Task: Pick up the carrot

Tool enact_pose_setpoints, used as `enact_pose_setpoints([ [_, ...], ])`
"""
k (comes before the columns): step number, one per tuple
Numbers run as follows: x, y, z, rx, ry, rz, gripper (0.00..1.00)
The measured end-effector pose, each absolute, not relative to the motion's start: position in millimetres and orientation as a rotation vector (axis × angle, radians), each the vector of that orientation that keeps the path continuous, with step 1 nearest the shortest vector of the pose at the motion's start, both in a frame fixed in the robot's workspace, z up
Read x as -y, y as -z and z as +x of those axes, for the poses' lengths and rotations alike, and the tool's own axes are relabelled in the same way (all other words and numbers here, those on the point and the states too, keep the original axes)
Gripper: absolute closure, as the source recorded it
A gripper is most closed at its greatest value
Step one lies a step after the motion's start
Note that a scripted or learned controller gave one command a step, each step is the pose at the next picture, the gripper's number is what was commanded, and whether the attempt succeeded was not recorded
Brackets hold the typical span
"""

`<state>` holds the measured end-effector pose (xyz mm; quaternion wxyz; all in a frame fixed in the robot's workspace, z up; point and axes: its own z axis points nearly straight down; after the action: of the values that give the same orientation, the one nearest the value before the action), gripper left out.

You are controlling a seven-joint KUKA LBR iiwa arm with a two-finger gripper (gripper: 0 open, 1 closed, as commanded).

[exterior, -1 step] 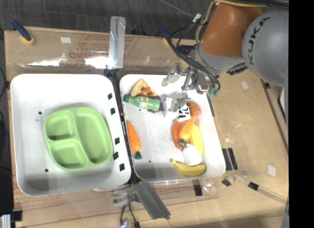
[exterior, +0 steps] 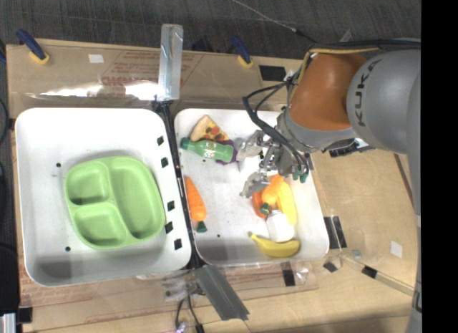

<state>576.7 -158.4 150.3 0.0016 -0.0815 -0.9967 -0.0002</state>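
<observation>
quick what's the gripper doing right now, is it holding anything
Gripper: over the right bin, by the orange and yellow toys; grip state cannot be told. The carrot lies apart by the bin's left wall, not held.

Green tray (exterior: 114, 201), banana (exterior: 274, 246), pizza slice (exterior: 205, 129), bottle (exterior: 210, 150).

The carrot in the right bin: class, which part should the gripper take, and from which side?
Probably the carrot at mid-body, from above, fingers closing across its width. It lies flat, lengthwise along the right bin's left wall, green end nearest the camera.
</observation>
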Motion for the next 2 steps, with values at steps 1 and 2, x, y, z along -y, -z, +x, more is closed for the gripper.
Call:
enact_pose_setpoints([
  [1,210.7,-93.6,551.4,3.131,0.000,-0.273,0.00],
  [2,186.0,-93.5,563.2,2.961,0.002,-1.062,0.00],
])
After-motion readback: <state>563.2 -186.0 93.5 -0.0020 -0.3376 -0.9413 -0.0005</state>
